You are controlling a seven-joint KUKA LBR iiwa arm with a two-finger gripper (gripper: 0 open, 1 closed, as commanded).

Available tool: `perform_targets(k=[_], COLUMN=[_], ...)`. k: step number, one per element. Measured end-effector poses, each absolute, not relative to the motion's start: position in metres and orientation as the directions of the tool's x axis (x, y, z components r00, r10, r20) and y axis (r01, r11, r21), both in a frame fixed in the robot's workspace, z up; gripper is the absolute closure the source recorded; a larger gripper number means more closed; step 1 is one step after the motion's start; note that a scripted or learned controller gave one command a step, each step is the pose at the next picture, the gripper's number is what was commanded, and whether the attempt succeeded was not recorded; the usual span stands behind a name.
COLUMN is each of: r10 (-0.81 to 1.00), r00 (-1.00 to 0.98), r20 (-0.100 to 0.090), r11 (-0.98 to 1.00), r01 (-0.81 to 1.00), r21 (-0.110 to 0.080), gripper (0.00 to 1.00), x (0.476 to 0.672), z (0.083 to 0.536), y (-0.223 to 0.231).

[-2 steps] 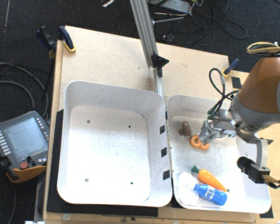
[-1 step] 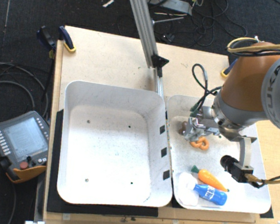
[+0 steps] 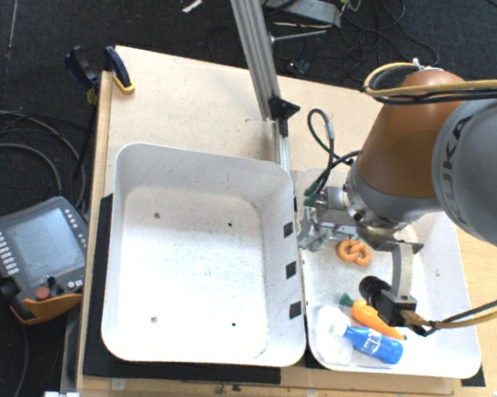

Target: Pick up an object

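We see the bench first, a pale board carrying everything else. On it, the left bin takes up the most room, and we use it as our landmark. The arm comes next in bulk: grey with an orange band, it hangs over the right bin, which sits touching the left bin's right wall. A slanted metal rail runs down from the top toward the left bin's upper right corner.

Off the bench, to the left of the left bin, a handheld control pad lies on the dark floor with its cable.

The gripper shows just right of the left bin's right wall, below the wrist; we cannot tell how wide it stands or whether it has anything.

Further right of that wall lie the small things: a blue bottle with a white cap near the lower corner, a toy carrot just above it, and an orange pretzel higher up, close to the gripper.
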State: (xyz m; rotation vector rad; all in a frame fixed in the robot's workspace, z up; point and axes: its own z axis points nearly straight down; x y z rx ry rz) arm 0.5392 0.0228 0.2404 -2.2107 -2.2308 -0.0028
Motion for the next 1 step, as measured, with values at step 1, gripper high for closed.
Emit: perform_targets(k=[1], r10=[1.0], r00=[-0.009], r20=[0.002], r11=[0.009], r01=[1.0], r21=[0.0], gripper=[1.0], x=[0.5444], z=[0.2381], y=[0.0728])
